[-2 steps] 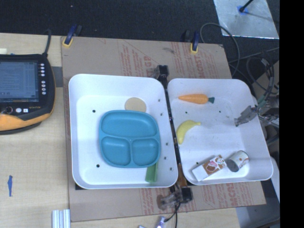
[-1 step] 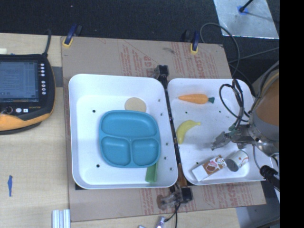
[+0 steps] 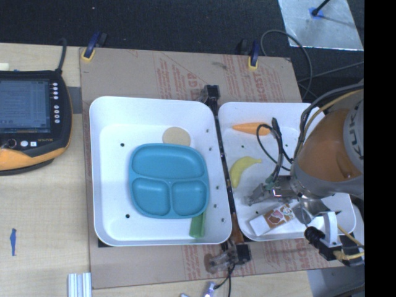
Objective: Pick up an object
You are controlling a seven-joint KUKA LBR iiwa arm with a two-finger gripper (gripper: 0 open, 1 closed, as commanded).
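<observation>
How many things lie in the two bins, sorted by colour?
Blue: 1, the tray
Tan: 1, the disc
Green: 1, the stick
Orange: 1, the carrot
Yellow: 1, the banana
Brown and white: 1, the packet
Total: 6

The arm (image 3: 331,147) reaches in from three o'clock — a grey body with a broad orange band above the wrist, bulking large at the right side of the view. Black cables loop along its nine o'clock flank. The wrist tips down toward seven o'clock, and the gripper (image 3: 263,193) sits low at its end, its metal parts pointing toward nine o'clock.
</observation>
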